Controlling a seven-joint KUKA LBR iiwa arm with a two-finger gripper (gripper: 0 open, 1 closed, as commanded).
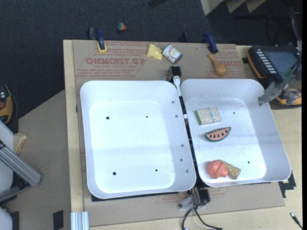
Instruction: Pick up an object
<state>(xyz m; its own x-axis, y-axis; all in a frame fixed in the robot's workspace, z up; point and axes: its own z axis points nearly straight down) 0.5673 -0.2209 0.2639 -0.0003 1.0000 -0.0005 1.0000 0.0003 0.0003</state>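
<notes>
Three small things lie in the right bin [249, 123]: a pale speckled block [208, 115] nearest the far wall, a watermelon slice [218, 134] (red flesh, dark rind) just below it, and a pink-and-tan lump [221, 169] near the front rim. The left bin [96, 104] sits alongside on the desk [43, 128]. The end effector [268, 96] is at the right bin's far right edge; I cannot tell its state.
</notes>
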